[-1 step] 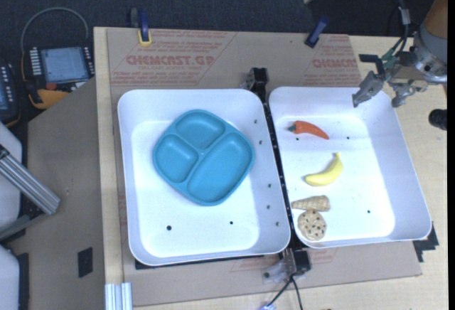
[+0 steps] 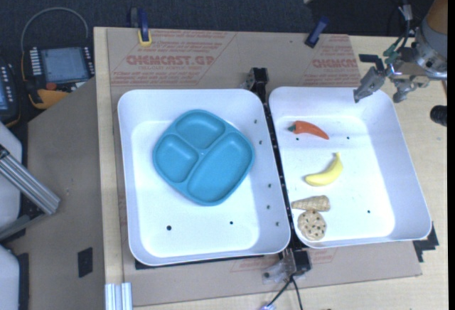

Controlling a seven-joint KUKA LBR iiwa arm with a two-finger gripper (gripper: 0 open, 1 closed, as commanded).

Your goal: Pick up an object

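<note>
Two shallow white bins are sitting side by side on a brown bench, seen from above at a slant.

The gripper (image 2: pixel 384 87) is hanging over the far right corner of the right bin (image 2: pixel 405 180), at the end of an arm that is reaching in from the right and is cut off by the picture's edge. Its two fingers are pointing down and standing apart, one grey fingertip (image 2: pixel 367 84) showing clearly over the bin's rim and the other one harder to make out against the wrist hardware. Nothing is sitting between them, and they are touching none of the objects.

Four small objects are lying in a loose line down the left part of the right bin. Farthest back is an orange-red pepper (image 2: pixel 311 129) with a green stem. Nearer is a yellow banana (image 2: pixel 325 171). Nearer still is a pale cone (image 2: pixel 311 203), and just beside it, seeming to touch it, is a round speckled cookie (image 2: pixel 312 224). All four are lying well apart from the gripper.

In the left bin (image 2: pixel 142 230), a blue divided plate (image 2: pixel 203 156) with three compartments is resting flat.

Beyond the bench, cables and a small screen (image 2: pixel 63 64) are sitting in dim surroundings, too dark to make out in detail.
</note>
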